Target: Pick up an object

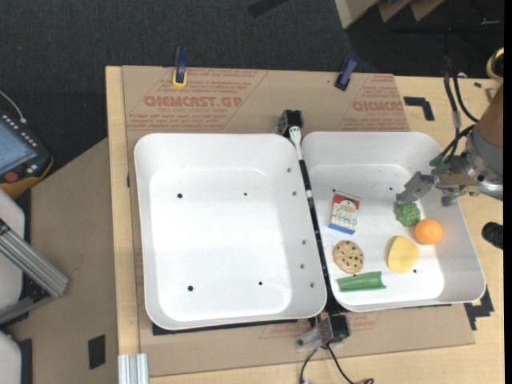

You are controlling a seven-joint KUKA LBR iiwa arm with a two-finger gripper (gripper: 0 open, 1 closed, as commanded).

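A brown cardboard sheet printed with red lettering is covering the bench, held at its 12 o'clock edge by two blue clamps. Two shallow white bins are sitting on it, the left bin at 9 o'clock touching the right bin at 3 o'clock.

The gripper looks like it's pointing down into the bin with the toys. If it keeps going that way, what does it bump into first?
Probably the green leafy toy. The gripper hangs just above it, aimed down and left. The orange ball lies beside that line. Height is hard to judge from this slanted view.
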